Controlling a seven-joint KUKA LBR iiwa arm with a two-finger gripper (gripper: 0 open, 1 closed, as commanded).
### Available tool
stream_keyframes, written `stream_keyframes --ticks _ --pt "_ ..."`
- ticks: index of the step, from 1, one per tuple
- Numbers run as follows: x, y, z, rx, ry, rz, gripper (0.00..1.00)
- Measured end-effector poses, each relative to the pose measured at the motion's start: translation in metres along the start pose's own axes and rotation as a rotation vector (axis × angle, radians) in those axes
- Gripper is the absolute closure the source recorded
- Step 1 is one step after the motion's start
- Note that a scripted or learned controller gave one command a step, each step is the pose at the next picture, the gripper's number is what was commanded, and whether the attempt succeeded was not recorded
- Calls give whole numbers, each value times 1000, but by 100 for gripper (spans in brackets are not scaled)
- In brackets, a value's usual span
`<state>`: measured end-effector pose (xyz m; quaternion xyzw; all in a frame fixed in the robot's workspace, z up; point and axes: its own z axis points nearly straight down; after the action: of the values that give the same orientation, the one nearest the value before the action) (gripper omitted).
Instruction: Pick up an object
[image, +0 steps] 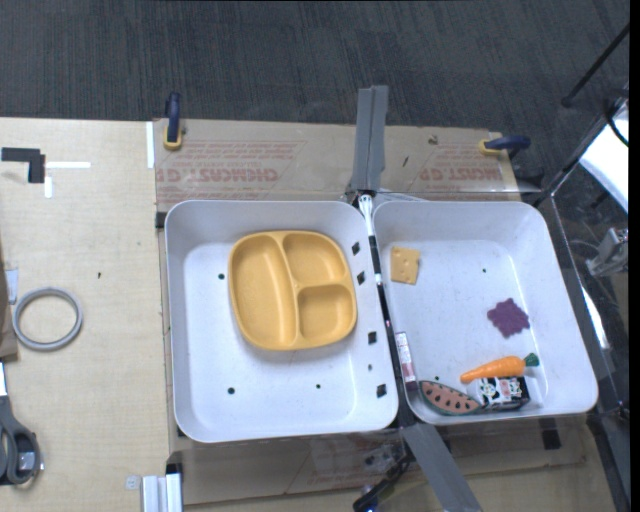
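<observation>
The right bin holds several small objects. A yellow cracker-like square lies near its upper left corner. A purple grape bunch sits toward the right side. An orange carrot rests near the front, above a small black and white carton. A watermelon slice lies at the front left of that bin. In the left bin a yellow divided plate lies flat.
A grey tape ring lies on the wooden bench at the left, with scissors below it. Clamps hold the cardboard behind the bins. A metal divider bar runs between the bins.
</observation>
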<state>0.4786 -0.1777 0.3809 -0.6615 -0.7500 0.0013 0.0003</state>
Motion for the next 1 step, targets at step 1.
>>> stream_keyframes --ticks 1 --pt "-44 -6 16 -2 -1 -424 100"
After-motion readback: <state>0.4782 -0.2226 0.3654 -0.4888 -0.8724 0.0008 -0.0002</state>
